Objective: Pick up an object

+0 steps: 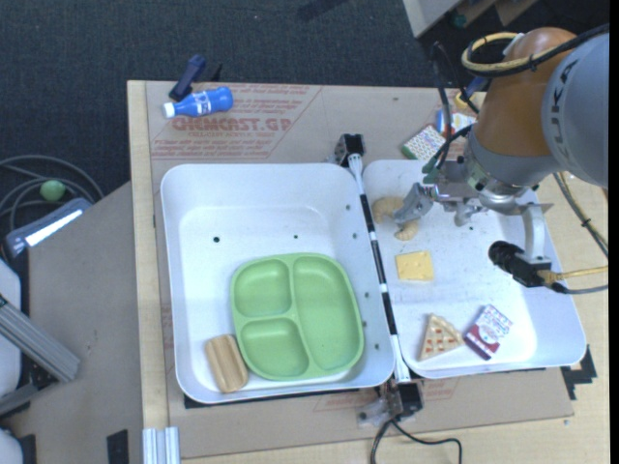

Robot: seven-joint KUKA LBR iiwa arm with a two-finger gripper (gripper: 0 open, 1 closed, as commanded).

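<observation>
The hand (pixel 414 211) hangs low in the right bin (pixel 551 356), beside a tan cookie (pixel 392 208) at the bin's far left corner; whether it is clenched or released I cannot tell. The cookie sits close to the bin wall, so I judge a finger could catch the wall or nudge it aside. Cheese (pixel 416 266), a pizza slice (pixel 440 337) and a packet (pixel 489 329) lie nearer. The worktop (pixel 280 114) print reads partly "GP".
</observation>
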